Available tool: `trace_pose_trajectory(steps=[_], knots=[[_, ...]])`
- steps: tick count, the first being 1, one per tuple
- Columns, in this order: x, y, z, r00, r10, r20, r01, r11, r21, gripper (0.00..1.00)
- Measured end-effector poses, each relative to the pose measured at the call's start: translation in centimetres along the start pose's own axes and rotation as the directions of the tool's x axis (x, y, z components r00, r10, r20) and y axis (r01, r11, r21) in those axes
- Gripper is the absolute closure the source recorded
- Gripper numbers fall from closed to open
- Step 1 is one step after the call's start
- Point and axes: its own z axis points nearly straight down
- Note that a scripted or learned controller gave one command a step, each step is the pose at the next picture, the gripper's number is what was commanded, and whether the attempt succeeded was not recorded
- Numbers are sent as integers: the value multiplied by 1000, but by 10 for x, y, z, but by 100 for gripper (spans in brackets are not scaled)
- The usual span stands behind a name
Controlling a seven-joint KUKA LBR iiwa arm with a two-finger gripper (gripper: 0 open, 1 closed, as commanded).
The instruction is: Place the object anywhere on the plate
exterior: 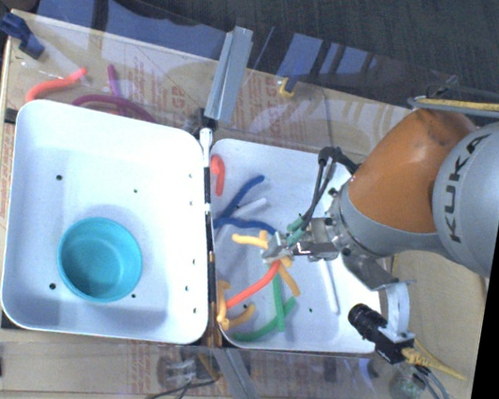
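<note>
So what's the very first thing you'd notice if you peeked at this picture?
Probably the big grey and orange robot arm reaching in from the right, with its gripper down among a tangle of colourful bendy strips in the right white bin. Next comes the bright blue plate, sitting by itself in the left white bin.
</note>
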Motion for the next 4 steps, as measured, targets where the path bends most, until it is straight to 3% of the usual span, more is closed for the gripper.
trace_pose_trajectory(steps=[1,2,3,4], knots=[[71,18,0,990,-143,-2,143,990,4,100],[148,26,42,884,-467,-3,467,884,4,100],[203,64,75,815,-580,-1,580,815,3,100],[203,64,75,815,-579,-1,579,815,2,0]])
